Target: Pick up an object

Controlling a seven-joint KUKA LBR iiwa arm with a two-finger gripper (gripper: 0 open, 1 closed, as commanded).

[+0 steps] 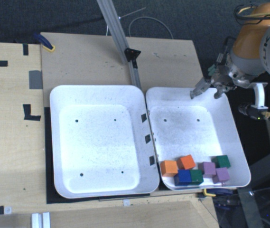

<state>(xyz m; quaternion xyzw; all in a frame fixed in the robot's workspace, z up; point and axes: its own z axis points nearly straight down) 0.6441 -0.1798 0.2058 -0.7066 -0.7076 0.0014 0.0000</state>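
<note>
Several small blocks lie clustered at the near edge of the right bin (234,141): two orange blocks (169,167) (187,162), a blue block (184,176), two green blocks (196,176) (221,161) and two purple blocks (209,168) (223,174). My gripper (205,92) hangs over the far rim of the right bin, well away from the blocks. Its two fingers are spread apart with nothing between them.
The left bin (59,127) stands beside the right one. A slanted metal pole (116,27) with a black clamp rises behind the bins. A looped wire (149,23) lies on the board at the back. The arm's orange band (253,37) sits at the right.
</note>
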